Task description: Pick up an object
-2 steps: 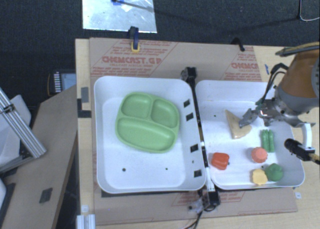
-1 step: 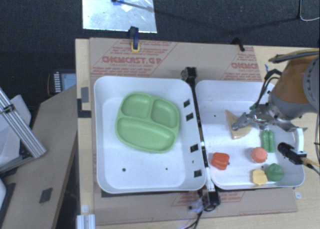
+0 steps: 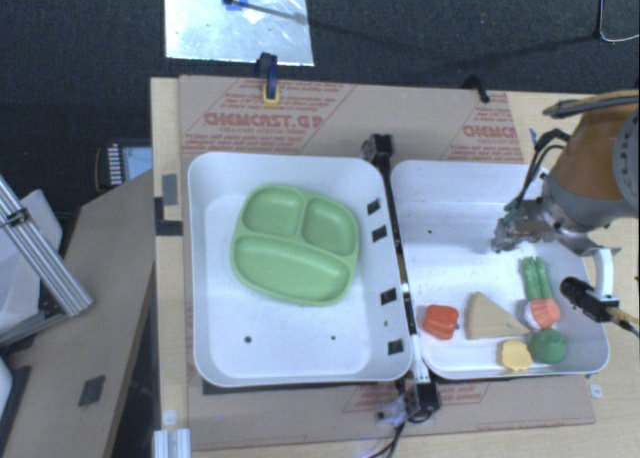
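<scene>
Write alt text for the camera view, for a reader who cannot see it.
A grey arm's gripper hovers over the right bin, above toy food clustered at the near edge: a carrot, tan wedge, red piece, yellow piece and green piece. The left bin holds a green divided plate.

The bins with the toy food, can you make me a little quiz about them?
1. True or false: the green tray lies in the left bin.
2. Which toy lies nearest the divider between the bins? A) red pepper B) carrot C) lemon
3. Fill in: the gripper hangs over the ____ bin.

Key: 1 true. 2 A. 3 right.
</scene>
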`<act>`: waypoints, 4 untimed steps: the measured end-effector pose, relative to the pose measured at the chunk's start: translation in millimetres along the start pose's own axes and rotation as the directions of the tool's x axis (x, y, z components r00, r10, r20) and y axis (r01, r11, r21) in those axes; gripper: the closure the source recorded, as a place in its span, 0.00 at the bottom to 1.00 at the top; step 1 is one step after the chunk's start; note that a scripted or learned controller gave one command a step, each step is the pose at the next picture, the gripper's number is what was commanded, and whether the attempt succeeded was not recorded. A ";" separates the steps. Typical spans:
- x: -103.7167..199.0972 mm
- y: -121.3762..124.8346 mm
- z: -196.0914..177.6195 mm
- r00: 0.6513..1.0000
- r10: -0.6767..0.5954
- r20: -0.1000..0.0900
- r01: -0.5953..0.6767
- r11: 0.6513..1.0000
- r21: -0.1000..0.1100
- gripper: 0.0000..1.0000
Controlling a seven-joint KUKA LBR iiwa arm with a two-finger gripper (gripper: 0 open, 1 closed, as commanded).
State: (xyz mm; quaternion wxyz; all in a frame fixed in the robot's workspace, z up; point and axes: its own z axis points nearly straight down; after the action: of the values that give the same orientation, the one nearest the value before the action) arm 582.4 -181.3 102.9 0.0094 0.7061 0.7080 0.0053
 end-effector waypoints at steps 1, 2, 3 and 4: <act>3.4 12.3 -57.2 1.000 -0.003 -0.004 0.003 1.000 0.014 1.00; 1.9 9.3 -102.8 1.000 -0.003 -0.004 0.003 1.000 0.015 1.00; -4.7 7.7 -149.5 1.000 -0.002 -0.004 0.002 1.000 0.014 1.00; -5.0 9.3 -171.3 1.000 -0.003 -0.004 0.003 1.000 0.016 1.00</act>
State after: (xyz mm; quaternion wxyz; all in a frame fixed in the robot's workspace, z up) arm 588.1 -185.3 274.4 0.0021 0.7052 0.7090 0.0011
